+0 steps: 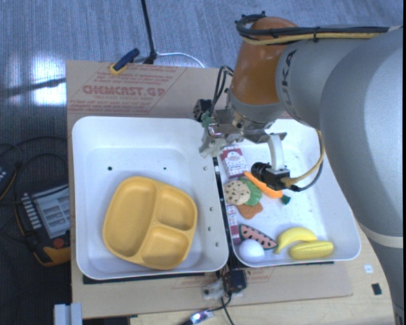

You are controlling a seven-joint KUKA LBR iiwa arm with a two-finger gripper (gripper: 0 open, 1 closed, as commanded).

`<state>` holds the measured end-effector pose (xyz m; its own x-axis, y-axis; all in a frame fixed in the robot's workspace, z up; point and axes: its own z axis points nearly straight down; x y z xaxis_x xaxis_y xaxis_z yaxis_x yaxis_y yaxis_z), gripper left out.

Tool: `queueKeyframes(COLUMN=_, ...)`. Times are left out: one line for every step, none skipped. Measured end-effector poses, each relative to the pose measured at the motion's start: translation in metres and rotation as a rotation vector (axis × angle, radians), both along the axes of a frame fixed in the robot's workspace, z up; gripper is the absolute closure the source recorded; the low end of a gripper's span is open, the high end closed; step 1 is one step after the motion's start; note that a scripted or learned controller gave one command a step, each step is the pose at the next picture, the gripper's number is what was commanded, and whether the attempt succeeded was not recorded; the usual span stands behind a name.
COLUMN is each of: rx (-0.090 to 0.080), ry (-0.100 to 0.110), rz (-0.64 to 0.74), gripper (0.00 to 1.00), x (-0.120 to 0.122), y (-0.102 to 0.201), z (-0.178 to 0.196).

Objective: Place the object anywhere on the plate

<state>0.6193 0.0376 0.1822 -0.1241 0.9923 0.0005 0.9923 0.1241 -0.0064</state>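
With the gripper over the crowded toy food, finger state impossible to tell, a snatch could miss, leaving the yellow plate bare.

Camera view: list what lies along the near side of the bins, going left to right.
Yellow plate → watermelon slice → white egg → banana → yellow corn-like piece.
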Motion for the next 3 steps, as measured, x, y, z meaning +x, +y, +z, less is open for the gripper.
queueKeyframes(rx=0.003, ry=-0.004, rz=0.125, gripper=1.0, x=-0.058, y=0.106, z=0.037)
queueKeyframes(rx=-0.005, ry=0.005, rz=-0.212, gripper=1.0, x=-0.098, y=0.156, z=-0.012)
queueKeyframes(rx=-0.004, ry=0.001, rz=-0.214, gripper=0.0, x=-0.096, y=0.155, z=-0.01)
